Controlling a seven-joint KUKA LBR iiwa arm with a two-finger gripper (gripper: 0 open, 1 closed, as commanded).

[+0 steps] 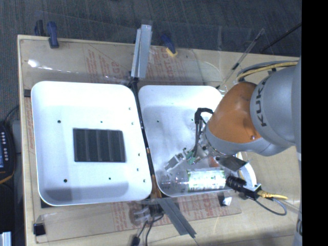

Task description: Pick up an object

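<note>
now the gripper hangs low in the right bin, just above the bottle lying by the near wall, likely lined up to grab it; grip state cannot be told

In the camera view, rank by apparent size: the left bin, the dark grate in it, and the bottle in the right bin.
1. Left bin, largest.
2. Dark grate.
3. Bottle, smallest, though partly hidden by the arm.

A robotics lab: clamped bench (taped cardboard), KUKA arm.
</note>
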